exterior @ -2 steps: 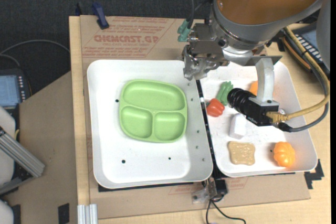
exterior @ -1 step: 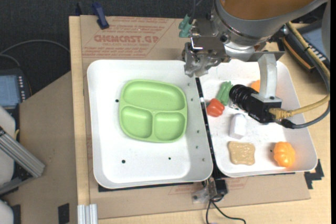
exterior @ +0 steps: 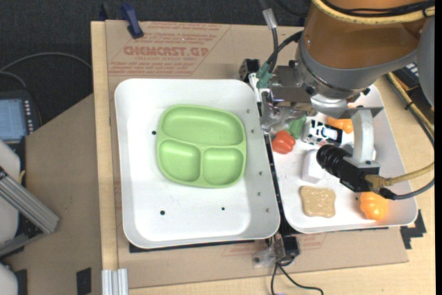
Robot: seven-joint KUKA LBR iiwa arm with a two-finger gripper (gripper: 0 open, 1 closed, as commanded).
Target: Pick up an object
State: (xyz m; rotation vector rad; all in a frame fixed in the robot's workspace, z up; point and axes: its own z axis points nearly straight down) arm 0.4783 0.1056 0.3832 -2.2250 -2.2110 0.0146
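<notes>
Reaching looks to us like the step in hand: the gripper (exterior: pixel 323 122) hangs low over the upper part of the right bin (exterior: pixel 394 148), right of centre in the frame, among the small things lying there. We cannot tell how it is set or whether it has hold of anything, since the wrist covers it. Candidates for picking sit close by: a red piece (exterior: pixel 282 142) just left of the gripper near the bin's left wall, an orange piece (exterior: pixel 340 124) beside it, a tan biscuit-shaped piece (exterior: pixel 318 201) lower down, and an orange fruit (exterior: pixel 373 205) at lower right. The left bin (exterior: pixel 131 148) holds a green divided plate (exterior: pixel 202 145). Next, we judge, comes a lift to show what, if anything, comes up. The arm (exterior: pixel 366 10) enters from upper right, wrist pointing steeply down.
</notes>
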